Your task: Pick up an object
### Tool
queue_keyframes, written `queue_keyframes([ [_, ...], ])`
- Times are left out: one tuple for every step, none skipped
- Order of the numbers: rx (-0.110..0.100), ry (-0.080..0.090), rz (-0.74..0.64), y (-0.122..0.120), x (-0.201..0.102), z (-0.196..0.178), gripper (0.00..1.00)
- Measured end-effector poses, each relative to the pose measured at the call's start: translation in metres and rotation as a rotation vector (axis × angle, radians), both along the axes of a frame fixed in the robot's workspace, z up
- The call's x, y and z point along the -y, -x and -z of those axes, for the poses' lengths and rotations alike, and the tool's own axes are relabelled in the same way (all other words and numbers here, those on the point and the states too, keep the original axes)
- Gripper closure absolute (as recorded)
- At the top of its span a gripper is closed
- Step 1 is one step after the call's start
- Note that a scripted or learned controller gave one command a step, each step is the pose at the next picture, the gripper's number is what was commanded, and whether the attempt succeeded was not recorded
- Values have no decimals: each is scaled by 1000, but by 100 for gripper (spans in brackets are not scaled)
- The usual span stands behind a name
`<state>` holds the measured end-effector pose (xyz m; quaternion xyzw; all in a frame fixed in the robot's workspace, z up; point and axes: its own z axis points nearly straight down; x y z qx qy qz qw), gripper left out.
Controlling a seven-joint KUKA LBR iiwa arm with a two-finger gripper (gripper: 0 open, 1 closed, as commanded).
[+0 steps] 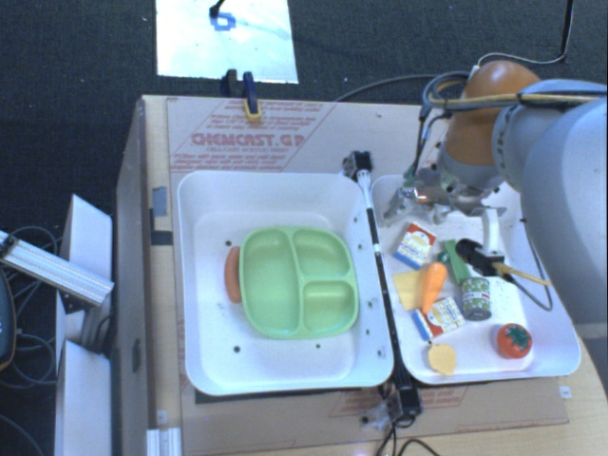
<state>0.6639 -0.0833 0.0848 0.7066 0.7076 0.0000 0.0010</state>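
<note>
Brown cardboard covers the counter under the 2 white bins. Take the carrot as your landmark: it lies tilted near the middle of the right bin.

You see the grey arm reaching in from the right of the carrot and bending over the far end of that bin. The left bin sits across the divide to the carrot's left. It carries a green divided plate with 3 compartments, well apart from the carrot. An orange-red sausage lies just beside the plate's far-left edge.

The claw hangs beyond the carrot, near the far wall of the right bin. You cannot tell how wide it is open, and nothing is seen in its hold.

Around the carrot:
- 1 small blue-and-white carton just beyond it, below the claw.
- A yellow cheese wedge touching its left side.
- A second small carton just on its near side.
- A red tomato well to its right, toward the near corner.
- A small can close on its right.
- A green piece beside its upper end.
- A yellow disc nearer you, past the second carton.
</note>
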Motion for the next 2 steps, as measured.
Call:
queue_keyframes([
  [2,-1,-3,-5,0,0,0],
  [2,-1,-1,-5,1,0,0],
])
